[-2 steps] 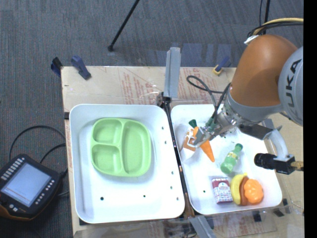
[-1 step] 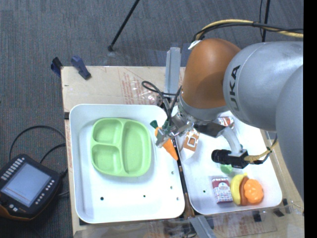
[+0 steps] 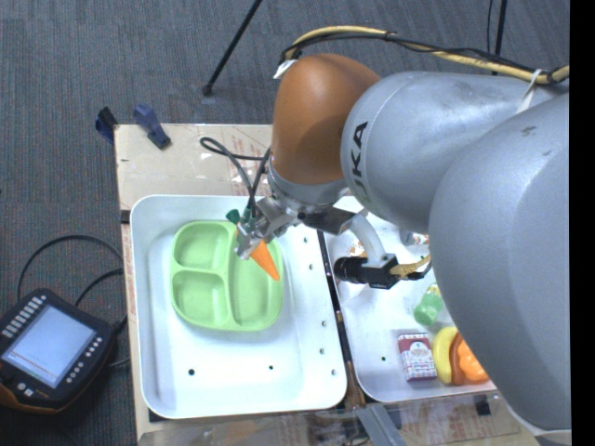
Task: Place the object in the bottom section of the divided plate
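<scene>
Carrot (image 3: 268, 260), orange and toy-like, sits clamped in the tool (image 3: 251, 246), thick end up between the fingers, point slanting toward lower right of the frame. Tool hangs over the right side of the green divided plate (image 3: 200, 305), which lies in the left bin (image 3: 163, 379) at centre-left of the frame. Carrot tip is over the long compartment along the plate's right edge, close to the rim; whether it touches the plate, can't tell from this slant.

Plate has two smaller compartments on its left side, one above the other, and the long one on the right. Which counts as "bottom" is a judgement call: probably the lower-left pocket, or the lower end of the long one.

Doing the step well, as I judge it: carry the carrot down-frame before letting go, so it clears the divider ridge. Lower until the tip is near the plate floor, then part the fingers; a drop from height would likely make a tapered thing roll or bounce over the shallow rim. Keep the carrot's length along the compartment, not across a ridge.

Right bin (image 3: 372, 365) holds a small red box (image 3: 417, 357) and yellow and orange toy food (image 3: 454, 356), well apart from the plate, no hindrance.
</scene>
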